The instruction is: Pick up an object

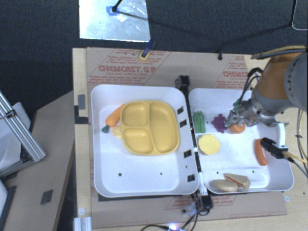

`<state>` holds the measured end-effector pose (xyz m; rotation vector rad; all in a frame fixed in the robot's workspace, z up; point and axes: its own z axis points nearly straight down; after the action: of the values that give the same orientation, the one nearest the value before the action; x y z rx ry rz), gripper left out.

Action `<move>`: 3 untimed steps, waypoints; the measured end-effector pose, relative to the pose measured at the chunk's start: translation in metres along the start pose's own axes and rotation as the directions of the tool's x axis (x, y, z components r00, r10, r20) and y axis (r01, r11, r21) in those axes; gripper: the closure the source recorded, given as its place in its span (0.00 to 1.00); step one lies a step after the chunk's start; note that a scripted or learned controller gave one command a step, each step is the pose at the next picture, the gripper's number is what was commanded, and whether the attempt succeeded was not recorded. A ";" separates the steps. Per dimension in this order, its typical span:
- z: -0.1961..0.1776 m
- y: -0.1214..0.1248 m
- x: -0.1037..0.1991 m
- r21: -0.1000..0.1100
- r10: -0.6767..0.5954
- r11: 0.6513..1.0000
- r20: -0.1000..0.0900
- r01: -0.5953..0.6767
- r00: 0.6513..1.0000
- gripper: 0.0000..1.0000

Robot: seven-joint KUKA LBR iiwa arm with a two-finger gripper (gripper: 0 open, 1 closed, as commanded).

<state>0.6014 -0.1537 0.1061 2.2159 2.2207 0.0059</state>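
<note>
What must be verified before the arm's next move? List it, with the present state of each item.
1. Gripper positioned over right bin: ok.
2. Target under it, an orange object beside the purple grapes: ok.
3. Object held: cannot tell.
4. Neighbours apart from target: not ok, grapes close by.
5. Sausage, yellow disc, green beans away from gripper: ok.
6. Yellow tray and carrot in left bin: ok.

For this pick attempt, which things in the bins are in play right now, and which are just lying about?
In play:
- gripper, low in the right bin
- orange piece directly under it
- purple grapes beside it

Lying about:
- yellow tray
- carrot
- green piece
- yellow disc
- sausage
- sandwich
</note>
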 end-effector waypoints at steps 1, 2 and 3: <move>-0.064 0.004 0.003 -0.001 -0.002 1.000 0.001 0.002 1.000 1.00; -0.119 0.006 0.002 -0.002 -0.003 1.000 0.001 0.003 1.000 1.00; -0.110 0.005 0.051 0.004 -0.007 1.000 -0.002 0.007 1.000 1.00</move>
<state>0.6057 -0.1027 0.2163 2.2119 2.2312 0.0032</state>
